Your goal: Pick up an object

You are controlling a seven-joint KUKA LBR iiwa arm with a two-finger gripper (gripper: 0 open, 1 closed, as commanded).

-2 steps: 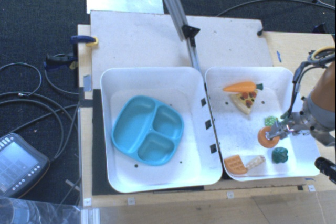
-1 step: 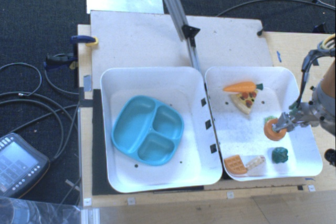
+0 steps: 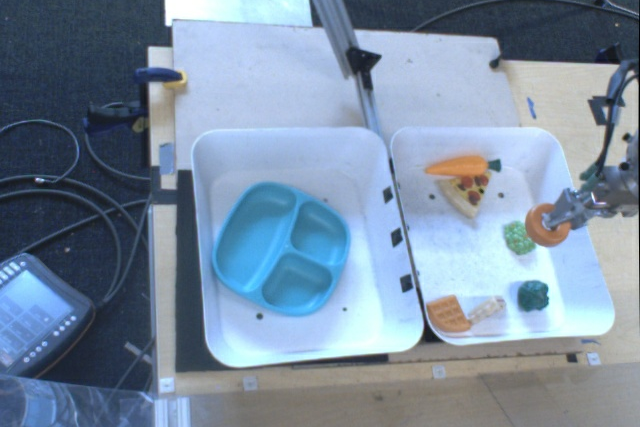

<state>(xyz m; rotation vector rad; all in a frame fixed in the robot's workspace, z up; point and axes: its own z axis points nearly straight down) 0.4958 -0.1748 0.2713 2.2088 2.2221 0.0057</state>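
Ring: an orange ring [image 3: 546, 225] sits at the tip of the gripper [image 3: 560, 217], over the right bin's [image 3: 560, 155] right side, beside a green block [image 3: 517, 237].
Jaws: they seem closed on the ring, though the view is too small to be sure.
Progress: grasp apparently made; lifting clear is left.
Other items: carrot [image 3: 460, 166], pizza slice [image 3: 468, 192], waffle [image 3: 449, 314].

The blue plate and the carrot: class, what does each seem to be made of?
Blue plate: likely moulded plastic, with an even colour, a soft sheen and smooth rounded compartments. Carrot: probably a plastic toy, uniform orange with a green top; too small to be sure.
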